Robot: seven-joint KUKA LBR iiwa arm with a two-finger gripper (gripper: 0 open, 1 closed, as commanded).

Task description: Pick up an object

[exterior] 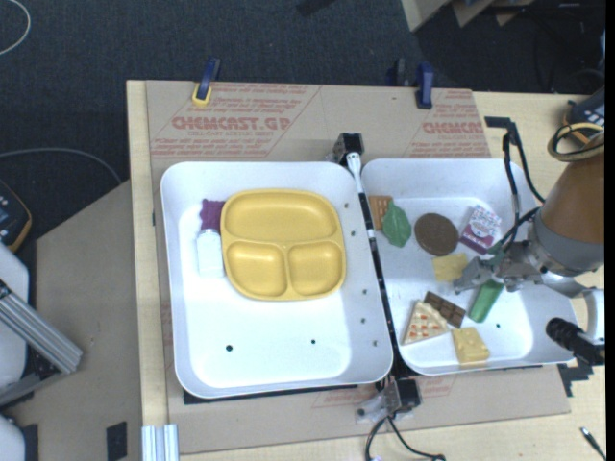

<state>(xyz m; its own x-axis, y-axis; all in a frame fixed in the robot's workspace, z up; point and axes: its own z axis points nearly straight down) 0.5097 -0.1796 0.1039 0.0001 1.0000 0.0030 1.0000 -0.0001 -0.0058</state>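
Two white bins side by side, centre of frame. Left bin: yellow divided tray in its upper half, with a purple item and a small white item just beside the tray's left edge. Right bin, lower right of centre: green leaf-shaped piece and an orange cracker by its left wall, brown round disc, pink-white wrapped packet, yellow chunk, pizza slice, chocolate piece, yellow cheese block. Arm enters from the right edge; gripper low in the right bin, directly over a green cylinder lying tilted. Whether the gripper is spread or closed, or has any hold on the cylinder, cannot be told at this angle.
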